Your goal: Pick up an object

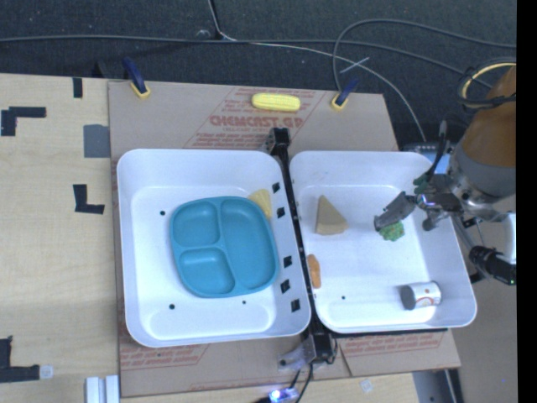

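My gripper (393, 218) reaches in from the right over the right bin (369, 168), with the grey and orange arm behind it. A small green object (393, 232) lies right at the gripper's tip; whether it is held cannot be made out. A tan wedge (330, 217) rests in the same bin, to the gripper's left. Near the bin's left wall lies a small orange piece (314, 271). A grey and white cylinder (419, 295) lies on its side near the front right corner.
The left bin (138, 225) holds a blue divided plate (224, 246) with a small yellow piece (262, 201) at its upper right edge. A yellow object (275, 102) lies on the cardboard behind the bins. Cables run across the back.
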Action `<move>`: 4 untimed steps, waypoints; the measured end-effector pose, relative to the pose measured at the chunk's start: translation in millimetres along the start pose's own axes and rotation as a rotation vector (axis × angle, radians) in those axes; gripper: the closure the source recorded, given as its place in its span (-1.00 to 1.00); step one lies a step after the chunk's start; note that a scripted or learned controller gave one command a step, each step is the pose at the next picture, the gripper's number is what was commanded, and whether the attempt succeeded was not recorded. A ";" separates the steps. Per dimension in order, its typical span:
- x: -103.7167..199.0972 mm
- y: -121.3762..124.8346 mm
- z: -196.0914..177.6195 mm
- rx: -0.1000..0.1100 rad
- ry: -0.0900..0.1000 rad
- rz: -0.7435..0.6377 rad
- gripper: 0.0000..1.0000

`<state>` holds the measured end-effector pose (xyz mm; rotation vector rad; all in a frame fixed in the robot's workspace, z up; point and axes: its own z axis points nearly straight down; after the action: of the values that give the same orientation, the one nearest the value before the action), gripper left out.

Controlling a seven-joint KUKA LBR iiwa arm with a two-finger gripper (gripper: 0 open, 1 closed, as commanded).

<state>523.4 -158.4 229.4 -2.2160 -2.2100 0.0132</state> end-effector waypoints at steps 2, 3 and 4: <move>-5.9 4.8 39.2 -0.009 -0.002 -0.003 -1.00; -7.4 4.3 104.0 -0.007 -0.001 -0.003 -1.00; -7.2 5.1 145.9 -0.015 -0.004 -0.004 -1.00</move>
<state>526.4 -165.2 83.4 -2.2211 -2.2239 0.0020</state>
